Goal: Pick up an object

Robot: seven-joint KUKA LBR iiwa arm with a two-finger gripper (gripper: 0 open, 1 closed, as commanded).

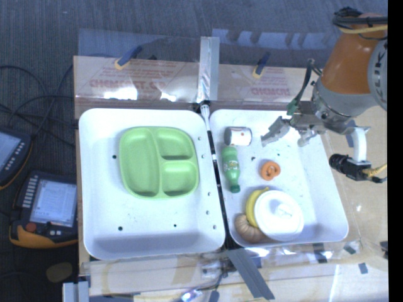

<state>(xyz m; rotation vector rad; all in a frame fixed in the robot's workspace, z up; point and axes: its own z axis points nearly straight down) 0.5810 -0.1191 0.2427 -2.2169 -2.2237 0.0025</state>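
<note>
1. Claw (291,134) fingers spread apart, nothing between them, hanging over the upper part of the right bin (327,187)
2. Small white can (238,136) lies just left of claw
3. Orange round piece (270,170) sits below claw, apart from it
4. Green bottle (231,167) lies along right bin's left wall
5. White bowl (279,214) at bin's lower end, touching yellow banana (251,206) and brown doughnut (246,229)
6. Green divided tray (158,162) in left bin (101,231)

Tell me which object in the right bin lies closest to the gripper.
The small silver can, lying just left of the gripper. The orange piece, green bottle and white bowl sit farther down.
</note>
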